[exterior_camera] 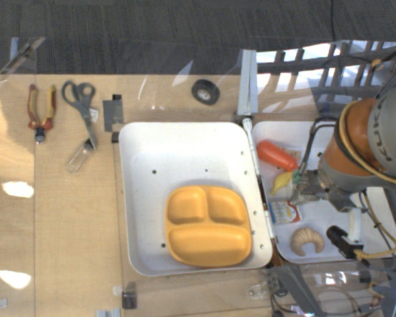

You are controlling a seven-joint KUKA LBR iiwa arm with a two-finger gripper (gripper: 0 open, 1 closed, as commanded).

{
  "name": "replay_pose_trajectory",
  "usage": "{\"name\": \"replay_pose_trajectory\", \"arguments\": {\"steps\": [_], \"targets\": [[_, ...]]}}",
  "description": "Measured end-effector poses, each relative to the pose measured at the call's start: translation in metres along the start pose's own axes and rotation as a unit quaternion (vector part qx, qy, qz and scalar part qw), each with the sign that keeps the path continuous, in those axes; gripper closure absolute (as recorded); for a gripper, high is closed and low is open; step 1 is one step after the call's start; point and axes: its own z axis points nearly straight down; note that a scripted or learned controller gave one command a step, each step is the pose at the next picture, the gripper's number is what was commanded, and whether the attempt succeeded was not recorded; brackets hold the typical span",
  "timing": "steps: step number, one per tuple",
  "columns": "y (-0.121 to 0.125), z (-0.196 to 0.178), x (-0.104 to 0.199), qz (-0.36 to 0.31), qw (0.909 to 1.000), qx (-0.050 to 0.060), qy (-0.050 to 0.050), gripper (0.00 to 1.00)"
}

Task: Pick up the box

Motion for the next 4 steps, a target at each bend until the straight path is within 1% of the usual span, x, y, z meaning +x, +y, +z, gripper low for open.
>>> {"name": "replay_pose_trajectory", "arguments": {"steps": [1,2,3,4], "targets": [[0.000,0.000,0.002,-0.001,1.0000,0.000,0.001,0.00],[0.000,0.014,0.014,0.081,0.9966,0.009,0.002,0.00],[0.005,0.001,0.010,0.082,0.9966,0.001,-0.002,1.00],[0.005,0.000,0.011,0.081,0.9967,0.000,-0.001,0.00]]}}
